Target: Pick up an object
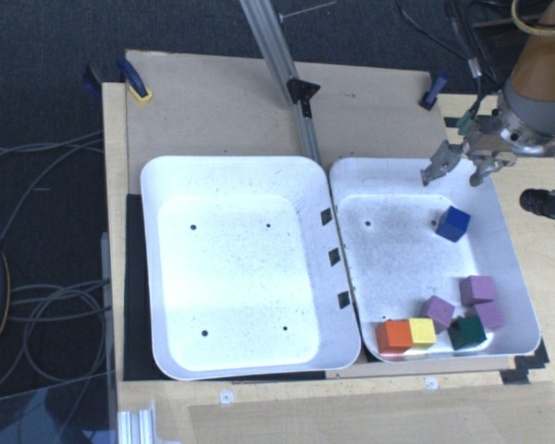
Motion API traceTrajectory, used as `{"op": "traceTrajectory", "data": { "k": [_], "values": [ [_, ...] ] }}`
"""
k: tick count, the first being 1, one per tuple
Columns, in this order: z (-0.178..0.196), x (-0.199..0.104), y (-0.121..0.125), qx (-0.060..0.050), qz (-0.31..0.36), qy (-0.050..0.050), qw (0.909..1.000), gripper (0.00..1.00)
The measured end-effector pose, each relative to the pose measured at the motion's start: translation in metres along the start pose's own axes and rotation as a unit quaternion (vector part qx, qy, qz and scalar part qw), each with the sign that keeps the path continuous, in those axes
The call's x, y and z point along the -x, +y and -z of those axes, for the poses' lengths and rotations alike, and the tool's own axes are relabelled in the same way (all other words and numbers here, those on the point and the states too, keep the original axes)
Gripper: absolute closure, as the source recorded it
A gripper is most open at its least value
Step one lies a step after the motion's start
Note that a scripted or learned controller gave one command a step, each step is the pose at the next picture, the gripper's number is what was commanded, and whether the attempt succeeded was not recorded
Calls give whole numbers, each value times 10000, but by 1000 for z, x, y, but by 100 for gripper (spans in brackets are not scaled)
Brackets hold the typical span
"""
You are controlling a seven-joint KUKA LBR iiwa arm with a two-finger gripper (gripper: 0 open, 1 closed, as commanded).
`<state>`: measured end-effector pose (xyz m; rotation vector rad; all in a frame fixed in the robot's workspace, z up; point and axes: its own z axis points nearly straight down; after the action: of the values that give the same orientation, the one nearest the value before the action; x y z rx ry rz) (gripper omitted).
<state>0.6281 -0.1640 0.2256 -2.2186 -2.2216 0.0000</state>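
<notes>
The blue cube (453, 224) sits alone in the right bin (388, 178), well apart from the blocks clustered at the near edge. Gripper (459, 168) hovers just above it, fingers spread, empty; descend straight, straddling the cube squarely.

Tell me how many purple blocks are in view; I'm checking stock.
3, all in the right bin's near right corner: one purple block, another just below it, a third left of them. None looks hidden.
</notes>
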Motion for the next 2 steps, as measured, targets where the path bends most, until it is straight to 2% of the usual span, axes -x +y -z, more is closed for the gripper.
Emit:
{"op": "traceTrajectory", "data": {
  "k": [1, 2],
  "values": [
    [0, 0, 0, -2, 2, -4, 10000, 0],
    [-61, -1, -8, -30, -4, 3, 10000, 0]
  ]
}}
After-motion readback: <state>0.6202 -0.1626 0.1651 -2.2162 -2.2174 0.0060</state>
